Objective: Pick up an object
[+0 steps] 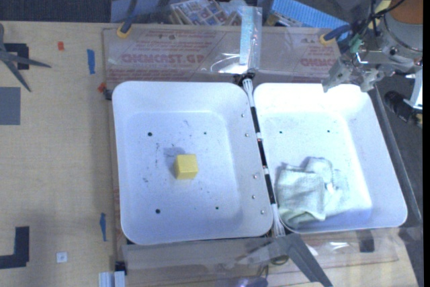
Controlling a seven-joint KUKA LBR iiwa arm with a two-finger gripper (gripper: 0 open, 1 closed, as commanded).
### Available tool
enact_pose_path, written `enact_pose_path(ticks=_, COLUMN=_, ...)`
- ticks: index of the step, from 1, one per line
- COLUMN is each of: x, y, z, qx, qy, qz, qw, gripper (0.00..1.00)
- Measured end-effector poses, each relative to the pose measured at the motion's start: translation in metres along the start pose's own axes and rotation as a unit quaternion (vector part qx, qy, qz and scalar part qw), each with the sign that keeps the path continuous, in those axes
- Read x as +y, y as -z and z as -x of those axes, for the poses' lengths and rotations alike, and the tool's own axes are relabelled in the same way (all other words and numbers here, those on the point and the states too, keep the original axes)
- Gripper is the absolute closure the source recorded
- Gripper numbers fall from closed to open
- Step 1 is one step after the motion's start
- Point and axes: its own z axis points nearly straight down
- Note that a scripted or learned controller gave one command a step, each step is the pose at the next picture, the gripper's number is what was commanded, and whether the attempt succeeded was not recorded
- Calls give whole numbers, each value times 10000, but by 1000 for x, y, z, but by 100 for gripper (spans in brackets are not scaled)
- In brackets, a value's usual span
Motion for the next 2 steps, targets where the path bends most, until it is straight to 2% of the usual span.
enact_pose_path(ticks=1, x=-45, y=-132, z=30, qx=-2, qy=728, qz=6, qw=9973, gripper=0)
enact_pose_path(ticks=2, x=-20, y=-191, z=33, qx=-9, qy=1079, qz=27, qw=9942, gripper=0)
